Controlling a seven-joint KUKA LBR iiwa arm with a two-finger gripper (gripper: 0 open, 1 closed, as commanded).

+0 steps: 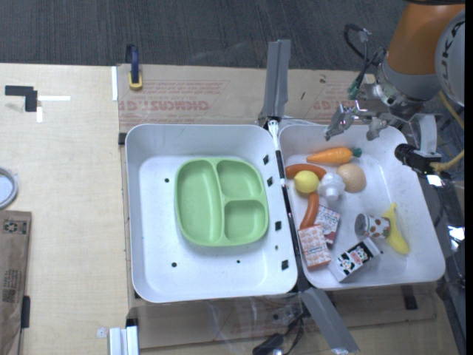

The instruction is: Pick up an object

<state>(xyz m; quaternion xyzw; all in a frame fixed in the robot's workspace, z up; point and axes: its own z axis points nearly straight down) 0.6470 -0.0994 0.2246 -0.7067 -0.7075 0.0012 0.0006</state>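
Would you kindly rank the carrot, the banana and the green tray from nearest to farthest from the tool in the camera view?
1. Carrot: right bin, at its far end, just below the tool.
2. Banana: right bin, along its right side, nearer the camera.
3. Green tray: middle of the left bin, farthest away.

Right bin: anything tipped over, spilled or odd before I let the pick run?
Nothing spilled or damaged. The right bin is crowded: the milk carton lies on its side, and the carrot, lemon and egg sit bunched together. The green tray lies flat in the left bin.
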